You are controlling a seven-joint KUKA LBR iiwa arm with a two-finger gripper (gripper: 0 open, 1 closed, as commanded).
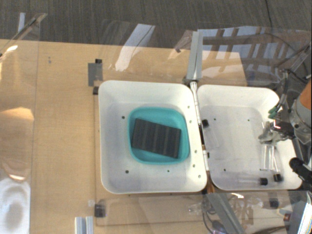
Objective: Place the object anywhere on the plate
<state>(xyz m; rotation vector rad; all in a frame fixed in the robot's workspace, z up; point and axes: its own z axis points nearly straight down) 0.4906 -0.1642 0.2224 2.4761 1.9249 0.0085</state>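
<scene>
While the gripper [269, 167], fingers slightly parted and holding nothing, hung over the right bin [234, 130], the dark ridged object [157, 138] already lay on the teal plate [183, 126], task apparently done.

Dark ribbed rect. block [156, 138] lies flat on teal plate [183, 123] — left bin, slightly skewed.

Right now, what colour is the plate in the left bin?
Teal; the plate shows best in the camera view.
</scene>
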